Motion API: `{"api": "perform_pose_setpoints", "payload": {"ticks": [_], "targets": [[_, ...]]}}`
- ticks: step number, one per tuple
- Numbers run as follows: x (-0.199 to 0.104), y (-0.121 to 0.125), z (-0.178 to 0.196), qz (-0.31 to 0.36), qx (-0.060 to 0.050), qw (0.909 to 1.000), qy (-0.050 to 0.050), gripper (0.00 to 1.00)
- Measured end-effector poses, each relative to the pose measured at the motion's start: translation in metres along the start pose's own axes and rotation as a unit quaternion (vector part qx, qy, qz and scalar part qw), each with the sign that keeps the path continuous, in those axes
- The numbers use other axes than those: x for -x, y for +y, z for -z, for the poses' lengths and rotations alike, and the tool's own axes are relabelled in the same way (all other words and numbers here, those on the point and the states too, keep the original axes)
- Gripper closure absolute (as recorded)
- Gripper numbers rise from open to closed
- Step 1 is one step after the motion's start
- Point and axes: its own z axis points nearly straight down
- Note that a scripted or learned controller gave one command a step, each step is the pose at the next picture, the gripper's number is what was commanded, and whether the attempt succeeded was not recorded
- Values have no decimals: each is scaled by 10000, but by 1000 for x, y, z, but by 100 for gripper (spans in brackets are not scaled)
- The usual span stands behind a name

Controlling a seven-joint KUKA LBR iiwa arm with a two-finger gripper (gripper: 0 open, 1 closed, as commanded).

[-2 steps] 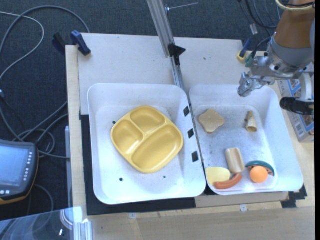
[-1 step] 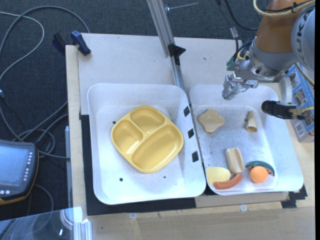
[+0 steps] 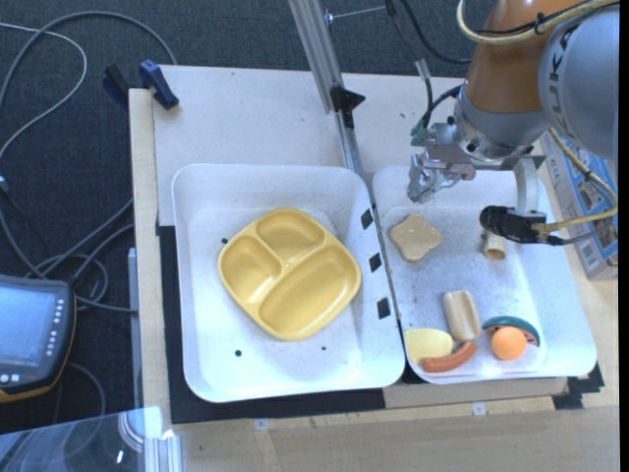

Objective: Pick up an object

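Gripper (image 3: 428,181) hangs over the far end of the right bin (image 3: 526,285), just above and beyond a toast slice (image 3: 415,237), and from this slanted angle I cannot tell whether it is wide or narrow. Nothing shows held in it.

That toast slice is a flat, tan, lobed piece with a bread-like outline (a toy, by the look of it). It lies on the bin's white floor near the wall shared with the left bin (image 3: 197,200), apart from everything else.

Over to the arm (image 3: 590,62): it comes in from the right, its orange band (image 3: 516,28) high above the wrist, the wrist pointing downward into the bin.

At the near end of the right bin sits a cluster: a pale wooden cylinder (image 3: 460,313), a yellow piece (image 3: 427,342) touching a red sausage (image 3: 447,360), and an orange ball (image 3: 507,343) against a teal ring (image 3: 519,325). All of it lies well apart from the toast. A yellow divided plate (image 3: 288,273) sits in the middle of the left bin. On the desk (image 3: 246,116), a metal post (image 3: 313,28) rises between the bins' far ends, with a blue clamp (image 3: 157,82) at the far left corner.
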Motion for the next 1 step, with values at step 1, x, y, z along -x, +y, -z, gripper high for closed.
{"api": "perform_pose_setpoints", "payload": {"ticks": [1], "targets": [[-58, 3, 9, 8, 28, 10000, 2, 100]]}}
